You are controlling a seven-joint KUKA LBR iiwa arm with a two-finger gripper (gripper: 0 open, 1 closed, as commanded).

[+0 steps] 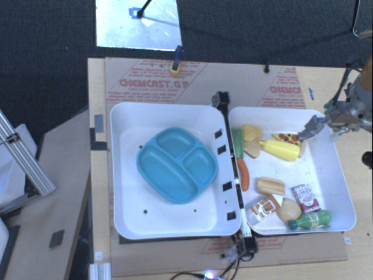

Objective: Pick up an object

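1. The gripper (310,128) is reaching in from the right and hanging over the far right part of the right bin (341,177).
2. Whether it is open or closed cannot be told, and nothing is showing in its grasp.
3. The pizza slice (287,137) is lying just beside the gripper's tip, at the bin's far end.
4. The yellow bottle (281,150) is lying on its side just in front of the pizza slice, touching it.
5. The cookie (252,149) and a yellow ridged piece (252,133) are sitting beside the bottle, toward the divider between the bins.
6. The green vegetable (238,142) and the carrot (243,174) are lying along that divider.
7. The hot dog bun (271,185) is resting near the bin's middle.
8. The small carton (265,207), the potato (288,209), the snack packet (305,197) and the green bottle (309,220) are crowding the bin's near end.
9. The blue tray (176,164) is lying in the left bin (125,174), well apart from the gripper.
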